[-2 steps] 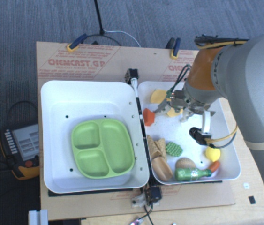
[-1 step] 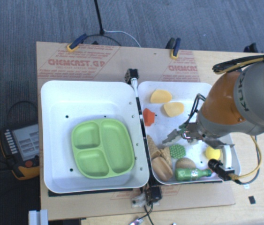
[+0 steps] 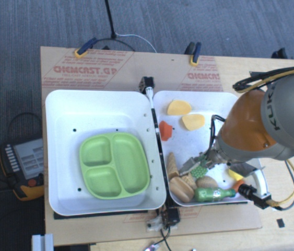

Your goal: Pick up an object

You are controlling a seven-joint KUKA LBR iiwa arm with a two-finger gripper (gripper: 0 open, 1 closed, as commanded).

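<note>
The right bin (image 3: 209, 99) holds several toy foods. Two yellow pieces (image 3: 179, 107) (image 3: 193, 121) lie near its back, and a small red-orange piece (image 3: 165, 130) lies by its left wall. At the front are a tan bread roll (image 3: 181, 188), a tan stick (image 3: 172, 164), a green bottle (image 3: 214, 194) and a yellow piece (image 3: 236, 173). My gripper (image 3: 199, 166) is low over the front pile, just above the bottle and next to a green-and-white item (image 3: 199, 170). The grey and orange arm covers the bin's right side.
The left bin (image 3: 63, 114) holds a green three-compartment plate (image 3: 114, 165). A black divider clamp (image 3: 147, 83) sits where the bins meet at the back. Clamps (image 3: 193, 54) (image 3: 85, 47) grip the bench's far edge. Cables hang off the arm at the right.
</note>
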